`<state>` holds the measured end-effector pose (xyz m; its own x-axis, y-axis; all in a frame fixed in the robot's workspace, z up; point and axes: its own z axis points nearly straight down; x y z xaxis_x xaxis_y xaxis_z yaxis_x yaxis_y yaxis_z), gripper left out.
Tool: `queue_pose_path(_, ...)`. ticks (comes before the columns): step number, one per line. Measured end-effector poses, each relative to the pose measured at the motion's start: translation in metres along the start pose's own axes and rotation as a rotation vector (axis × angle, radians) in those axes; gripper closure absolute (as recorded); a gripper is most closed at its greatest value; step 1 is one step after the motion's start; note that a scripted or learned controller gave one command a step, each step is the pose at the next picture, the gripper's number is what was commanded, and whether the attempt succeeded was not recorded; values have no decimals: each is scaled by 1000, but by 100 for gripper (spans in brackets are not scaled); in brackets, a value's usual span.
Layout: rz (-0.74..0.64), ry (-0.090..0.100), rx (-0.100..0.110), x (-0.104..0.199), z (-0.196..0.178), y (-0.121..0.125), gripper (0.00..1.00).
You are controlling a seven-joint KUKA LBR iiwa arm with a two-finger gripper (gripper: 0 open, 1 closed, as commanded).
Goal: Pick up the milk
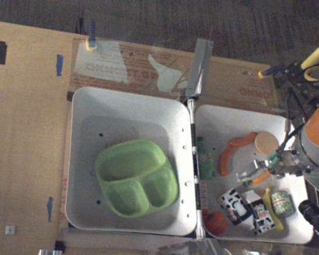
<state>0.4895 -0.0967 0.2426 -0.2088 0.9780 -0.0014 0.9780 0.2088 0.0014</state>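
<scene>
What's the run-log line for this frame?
gripper: over right bin, above milk carton | milk carton: lying in bin, not held | left bin: green divided plate

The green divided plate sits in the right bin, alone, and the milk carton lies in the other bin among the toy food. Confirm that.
Not quite. The camera view shows the green divided plate alone in the left bin, not the right. The milk carton lies in the right bin among the toy food, as you said.
</scene>
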Motion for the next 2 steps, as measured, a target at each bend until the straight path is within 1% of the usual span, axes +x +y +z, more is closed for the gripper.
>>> queue_pose_path(1, -41, 2, 2, -17, 142, 1, 0)
queue_pose_path(2, -41, 1, 0, -21, 70, -15, 0)
